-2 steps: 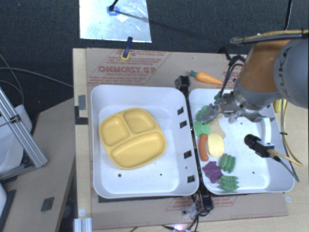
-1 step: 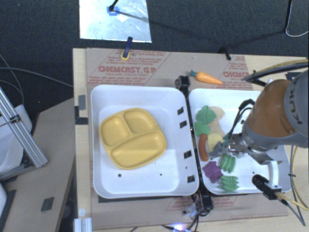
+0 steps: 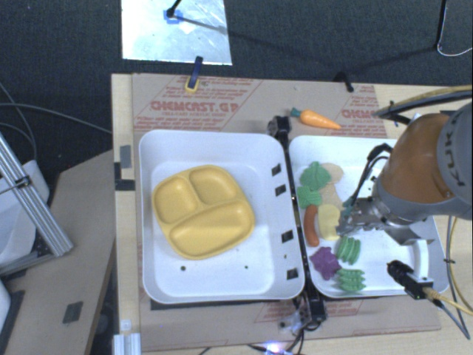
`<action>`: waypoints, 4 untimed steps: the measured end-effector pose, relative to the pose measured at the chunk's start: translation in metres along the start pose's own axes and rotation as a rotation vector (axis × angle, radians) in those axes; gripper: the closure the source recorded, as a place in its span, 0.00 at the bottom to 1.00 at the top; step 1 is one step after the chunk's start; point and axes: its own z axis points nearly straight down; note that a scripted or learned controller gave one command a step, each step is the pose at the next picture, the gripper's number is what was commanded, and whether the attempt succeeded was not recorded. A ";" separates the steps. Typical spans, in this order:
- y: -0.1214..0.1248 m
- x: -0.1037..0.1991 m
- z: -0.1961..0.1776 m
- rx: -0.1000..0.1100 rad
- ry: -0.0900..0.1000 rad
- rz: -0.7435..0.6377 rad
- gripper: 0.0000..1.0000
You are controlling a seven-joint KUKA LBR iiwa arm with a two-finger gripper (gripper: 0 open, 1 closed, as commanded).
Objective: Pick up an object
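The right bin [image 3: 384,276] holds several toy foods: a green leafy piece [image 3: 314,177], a red sausage [image 3: 312,225], a pale yellow piece [image 3: 328,217], a purple piece [image 3: 324,261], a green ridged piece [image 3: 348,249] and another green piece [image 3: 350,279]. My gripper [image 3: 347,224] hangs low over the bin's middle, right beside the yellow piece and just above the ridged green one. The arm's orange band [image 3: 417,161] covers the bin's right part.
The left bin [image 3: 159,150] holds a yellow divided plate [image 3: 203,211]. A toy carrot [image 3: 316,119] lies on the bench behind the right bin. A black clip row [image 3: 284,198] runs between the bins. A shiny sheet [image 3: 176,21] lies on the floor beyond.
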 end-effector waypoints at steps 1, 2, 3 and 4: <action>-0.013 0.068 -0.103 -0.007 0.003 -0.010 1.00; 0.033 0.132 -0.095 -0.001 0.002 -0.010 1.00; -0.007 0.143 -0.195 -0.007 0.003 -0.006 1.00; -0.013 0.165 -0.283 -0.008 0.003 -0.006 1.00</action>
